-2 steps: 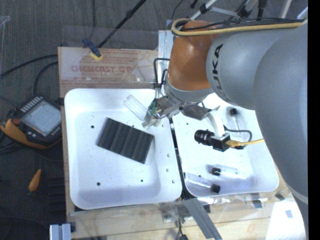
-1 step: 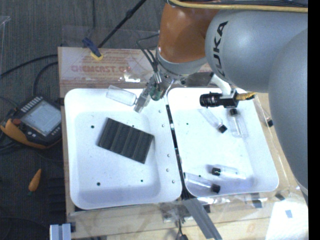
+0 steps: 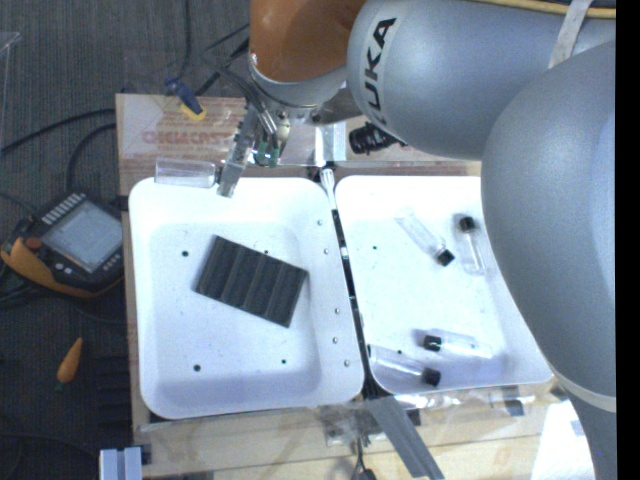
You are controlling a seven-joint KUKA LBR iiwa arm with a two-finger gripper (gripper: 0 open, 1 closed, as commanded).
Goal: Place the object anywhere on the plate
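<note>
**Vial at the hand, plate below it**

Camera view — the arm comes in from the right, its orange band high in the picture, and the hand (image 3: 238, 168) sits over the far left corner of the left bin (image 3: 160, 388). A clear vial (image 3: 186, 175) lies level just to the left of the fingertips, over the bin's far rim. It seems to meet the fingertips, but whether it is pinched between them or merely beside them I cannot tell, and the spread of the fingers is not readable at this slant either.

The dark ribbed plate (image 3: 250, 280) lies flat on the bin floor below the hand and slightly to its right, well apart from it. In the right bin (image 3: 510, 363), far to the right of the hand, 4 or so clear vials with dark caps lie scattered.

To do this step well, I would carry the vial low across to the middle of the plate, laid along its ribs so it cannot roll, and release only once it is close to the surface — a drop from height would likely bounce it off.
</note>
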